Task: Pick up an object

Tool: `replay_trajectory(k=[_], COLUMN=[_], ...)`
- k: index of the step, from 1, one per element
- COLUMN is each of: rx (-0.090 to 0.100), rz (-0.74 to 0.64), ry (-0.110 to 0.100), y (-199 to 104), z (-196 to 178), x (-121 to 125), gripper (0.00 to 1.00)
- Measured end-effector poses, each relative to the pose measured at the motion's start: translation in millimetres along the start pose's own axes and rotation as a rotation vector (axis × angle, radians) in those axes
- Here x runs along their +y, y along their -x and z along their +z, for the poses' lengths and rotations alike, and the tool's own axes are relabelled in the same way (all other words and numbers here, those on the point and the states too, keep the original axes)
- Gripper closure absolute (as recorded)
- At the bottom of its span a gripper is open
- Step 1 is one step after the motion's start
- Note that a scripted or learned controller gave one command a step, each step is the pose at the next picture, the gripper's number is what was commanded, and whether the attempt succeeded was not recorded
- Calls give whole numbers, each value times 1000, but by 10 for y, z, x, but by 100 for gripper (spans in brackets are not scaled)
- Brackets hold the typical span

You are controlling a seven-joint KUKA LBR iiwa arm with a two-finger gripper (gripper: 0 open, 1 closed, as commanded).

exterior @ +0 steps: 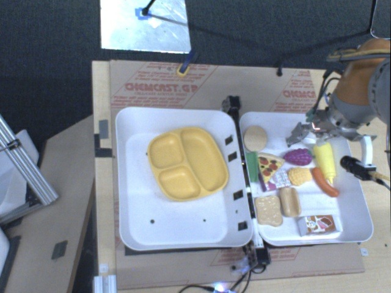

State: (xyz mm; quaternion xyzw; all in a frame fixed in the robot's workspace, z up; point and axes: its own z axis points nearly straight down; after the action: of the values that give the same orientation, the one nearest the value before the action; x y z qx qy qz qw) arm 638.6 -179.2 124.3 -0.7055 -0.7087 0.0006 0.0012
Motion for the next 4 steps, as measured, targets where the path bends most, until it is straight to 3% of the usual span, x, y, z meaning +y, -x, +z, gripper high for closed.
replay_trajectory(k=[1,2,4], rx=[9,1,-3], rz=[-4,-6,-1], ry=[6,10,11], y=[-62,-30,-4], z=[391,268,-860], x=[32,36,162], gripper=[0,100,100])
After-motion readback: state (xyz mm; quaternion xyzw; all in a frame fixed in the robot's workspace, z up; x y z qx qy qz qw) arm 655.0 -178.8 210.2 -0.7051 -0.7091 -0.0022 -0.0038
